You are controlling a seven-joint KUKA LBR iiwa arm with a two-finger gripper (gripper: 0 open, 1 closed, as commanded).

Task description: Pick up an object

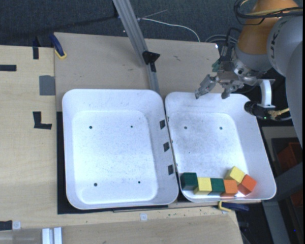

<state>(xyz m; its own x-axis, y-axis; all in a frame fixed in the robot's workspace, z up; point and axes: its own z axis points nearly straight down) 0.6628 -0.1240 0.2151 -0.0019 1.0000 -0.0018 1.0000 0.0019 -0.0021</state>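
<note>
Nearby, a metal pole (134, 32) slants beside the open pincer (212, 91).

The single fixed camera looked down at a slant from above the pale wooden bench (20, 136), far enough back to take in both shallow white plastic bins, the left bin (71, 136) and the right bin (259, 151), with the grey-and-orange arm (274, 24) entering from the right.
</note>
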